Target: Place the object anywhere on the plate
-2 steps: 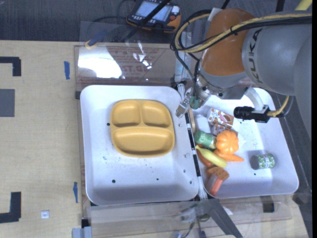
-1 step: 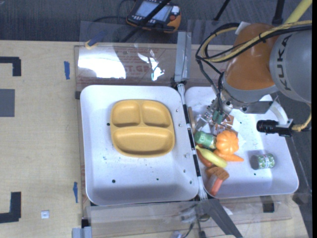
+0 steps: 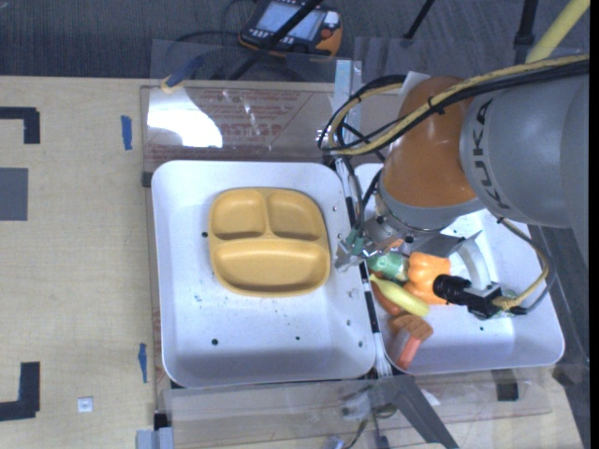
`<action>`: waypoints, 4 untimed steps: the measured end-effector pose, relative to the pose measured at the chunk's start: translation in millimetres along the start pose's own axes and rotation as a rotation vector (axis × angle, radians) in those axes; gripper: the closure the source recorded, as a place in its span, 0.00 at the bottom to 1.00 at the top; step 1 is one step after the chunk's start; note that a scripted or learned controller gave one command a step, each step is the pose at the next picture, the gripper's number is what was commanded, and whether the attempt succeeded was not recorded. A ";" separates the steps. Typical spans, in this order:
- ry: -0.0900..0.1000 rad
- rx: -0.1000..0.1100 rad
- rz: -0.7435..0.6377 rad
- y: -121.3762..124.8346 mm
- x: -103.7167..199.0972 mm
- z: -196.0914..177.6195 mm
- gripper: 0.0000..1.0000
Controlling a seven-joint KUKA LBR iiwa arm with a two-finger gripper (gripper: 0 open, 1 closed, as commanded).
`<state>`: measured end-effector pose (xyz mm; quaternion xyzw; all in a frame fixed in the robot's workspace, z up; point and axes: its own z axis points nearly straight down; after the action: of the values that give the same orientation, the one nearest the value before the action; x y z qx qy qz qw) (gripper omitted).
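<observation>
A yellow plate [image 3: 270, 241] with three compartments lies in the left white bin [image 3: 187, 325], and nothing rests on it. My gripper [image 3: 360, 246] hangs low at the left edge of the right bin [image 3: 524, 344], just beside the wall between the bins. Right under and beside it is a cluster of toy foods: a green piece [image 3: 388, 266], an orange pepper [image 3: 426, 271], a yellow banana [image 3: 402, 298] and an orange-brown piece [image 3: 408, 340]. The wrist and arm [image 3: 440, 157] hide the back of the right bin. Whether anything is held is hidden.
A clear panel [image 3: 243, 110] stands behind the left bin. A handheld controller [image 3: 285, 24] lies on the floor beyond it. The wooden bench top [image 3: 65, 279] stretches to the left of the bins.
</observation>
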<state>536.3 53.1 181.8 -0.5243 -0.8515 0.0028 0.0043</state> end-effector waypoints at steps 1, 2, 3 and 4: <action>-0.003 -0.003 0.014 51.6 25.2 63.0 1.00; -0.006 -0.007 -0.249 114.4 96.2 34.2 1.00; -0.006 -0.007 -0.249 114.4 96.2 34.2 0.00; -0.007 -0.022 -0.213 136.1 119.2 89.5 0.00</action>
<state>603.3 220.9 91.6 -0.4309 -0.9024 -0.0053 -0.0042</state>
